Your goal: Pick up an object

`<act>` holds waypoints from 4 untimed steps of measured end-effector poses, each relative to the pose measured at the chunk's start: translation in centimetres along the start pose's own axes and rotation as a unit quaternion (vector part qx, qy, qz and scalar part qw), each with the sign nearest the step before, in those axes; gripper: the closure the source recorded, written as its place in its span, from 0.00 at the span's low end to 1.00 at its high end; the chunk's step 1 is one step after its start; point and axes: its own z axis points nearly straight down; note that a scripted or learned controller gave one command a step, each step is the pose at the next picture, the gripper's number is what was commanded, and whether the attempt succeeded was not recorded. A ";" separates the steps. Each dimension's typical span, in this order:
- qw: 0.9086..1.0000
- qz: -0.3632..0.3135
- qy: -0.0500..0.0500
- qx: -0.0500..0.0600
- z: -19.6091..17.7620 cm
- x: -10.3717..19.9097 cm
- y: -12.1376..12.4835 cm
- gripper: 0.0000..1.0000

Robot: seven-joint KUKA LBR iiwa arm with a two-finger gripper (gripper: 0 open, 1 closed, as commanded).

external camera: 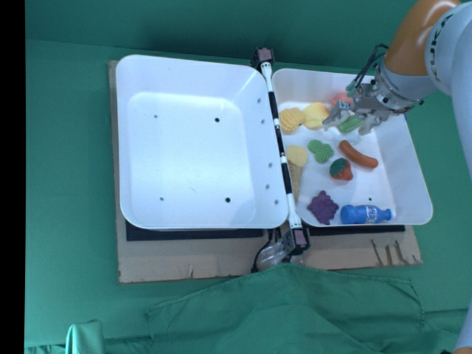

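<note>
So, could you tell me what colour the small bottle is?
Blue, the bottle in the camera view.

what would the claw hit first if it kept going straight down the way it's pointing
Probably the green toy right under the claw; it looks to sit at the fingertips already. Depth is hard to judge from this slant, so it might land on the bin floor beside it.

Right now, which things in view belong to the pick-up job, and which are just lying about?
Job:
gripper, over the right bin
green item at the gripper
yellow pieces
sausage
strawberry
purple grapes
blue bottle

Lying about:
left bin
cardboard
green cloth
</note>
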 end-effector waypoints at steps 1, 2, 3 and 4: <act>1.000 -0.001 -0.001 0.000 1.2 2.7 -3.2 0.00; 1.000 0.000 0.000 -0.002 1.0 3.8 -7.8 0.00; 1.000 -0.003 0.003 0.003 -9.7 5.7 -8.1 0.00; 1.000 0.000 0.004 0.013 0.6 5.0 -9.1 0.00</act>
